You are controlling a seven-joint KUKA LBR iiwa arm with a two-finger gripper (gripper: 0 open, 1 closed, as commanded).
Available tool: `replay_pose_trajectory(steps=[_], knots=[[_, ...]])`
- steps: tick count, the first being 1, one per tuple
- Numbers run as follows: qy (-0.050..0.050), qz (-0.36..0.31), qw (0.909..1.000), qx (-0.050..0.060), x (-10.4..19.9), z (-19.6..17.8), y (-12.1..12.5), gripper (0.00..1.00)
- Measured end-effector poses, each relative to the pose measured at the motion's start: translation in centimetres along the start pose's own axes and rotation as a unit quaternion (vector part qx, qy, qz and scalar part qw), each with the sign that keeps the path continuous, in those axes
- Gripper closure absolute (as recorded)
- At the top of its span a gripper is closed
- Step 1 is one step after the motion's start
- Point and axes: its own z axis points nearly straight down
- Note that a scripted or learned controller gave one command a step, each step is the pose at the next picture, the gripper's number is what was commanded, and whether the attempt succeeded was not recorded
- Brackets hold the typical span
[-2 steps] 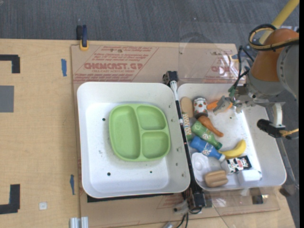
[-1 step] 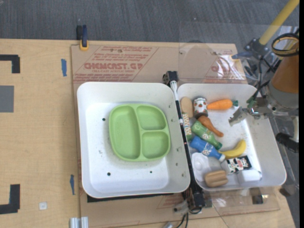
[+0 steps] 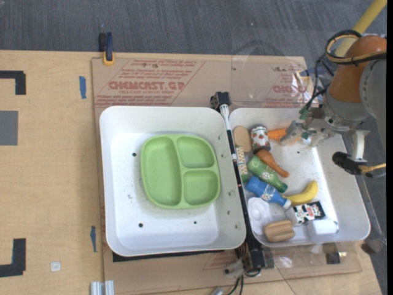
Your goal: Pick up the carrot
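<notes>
Carrot [image 3: 277, 134] near right bin [image 3: 350, 208] far edge, just beside gripper [image 3: 301, 134], finger state unreadable, bare floor rightward.

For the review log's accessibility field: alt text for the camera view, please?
The arm's tool hangs over the right bin's far end, beside an orange carrot. The bin also holds a second carrot, a banana, bottles and other toy food. The left bin holds a green divided plate.

Divided plate [image 3: 180, 171] in left bin [image 3: 116, 183]; carrot [image 3: 272, 163] in right bin [image 3: 350, 195].
</notes>
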Motion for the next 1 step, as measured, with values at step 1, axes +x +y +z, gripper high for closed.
replay_pose_trajectory(steps=[1], knots=[[-0.002,0.072,0.9974,-0.008,-2.37,-7.68,1.51,0.00]])
